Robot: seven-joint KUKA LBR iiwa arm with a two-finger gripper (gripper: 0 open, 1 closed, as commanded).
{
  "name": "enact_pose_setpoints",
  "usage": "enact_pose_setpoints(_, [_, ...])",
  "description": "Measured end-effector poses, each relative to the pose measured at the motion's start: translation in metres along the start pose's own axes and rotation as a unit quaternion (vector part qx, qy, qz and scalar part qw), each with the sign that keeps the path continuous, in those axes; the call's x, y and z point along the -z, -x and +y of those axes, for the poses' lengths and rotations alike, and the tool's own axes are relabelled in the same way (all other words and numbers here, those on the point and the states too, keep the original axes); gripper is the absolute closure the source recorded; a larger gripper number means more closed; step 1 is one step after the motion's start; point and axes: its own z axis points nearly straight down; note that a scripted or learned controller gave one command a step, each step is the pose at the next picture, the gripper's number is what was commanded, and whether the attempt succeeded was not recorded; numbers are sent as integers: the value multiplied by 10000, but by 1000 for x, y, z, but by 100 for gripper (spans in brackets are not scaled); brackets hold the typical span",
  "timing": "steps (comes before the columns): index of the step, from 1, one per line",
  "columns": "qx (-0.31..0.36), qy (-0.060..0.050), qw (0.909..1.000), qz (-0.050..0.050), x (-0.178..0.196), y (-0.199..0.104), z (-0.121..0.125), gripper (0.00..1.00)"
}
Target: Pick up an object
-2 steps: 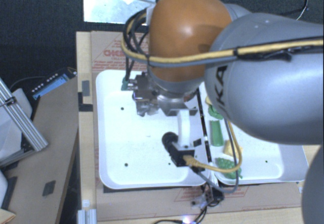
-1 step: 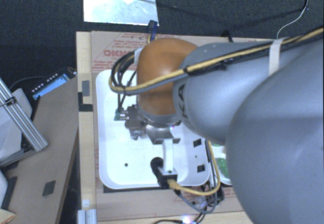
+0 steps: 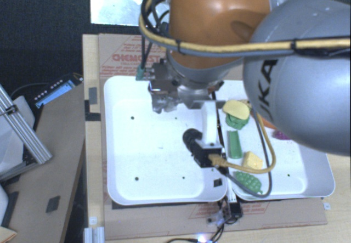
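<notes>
The arm (image 3: 307,72) is looking big, round and grey, with dark letters (image 3: 267,89) showing on its side. A shiny orange band (image 3: 219,11) is wrapping round one part. A yellow cable (image 3: 247,46) is running across it, and black cables (image 3: 145,9) are looping beside it.

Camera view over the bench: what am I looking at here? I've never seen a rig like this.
One camera looks down at a slant on a bench. The big grey and orange shape is a robot arm reaching in from the right. Its gripper hangs over the left white bin. The right white bin holds small items: a yellow-topped green piece, a green bar, a yellow wedge and a bumpy green piece. Whether the gripper holds anything, I cannot tell.
</notes>
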Motion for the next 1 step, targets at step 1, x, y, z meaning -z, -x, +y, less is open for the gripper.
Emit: enact_pose_setpoints(1, [2,-6,10000,-1,139,-1,1,100])
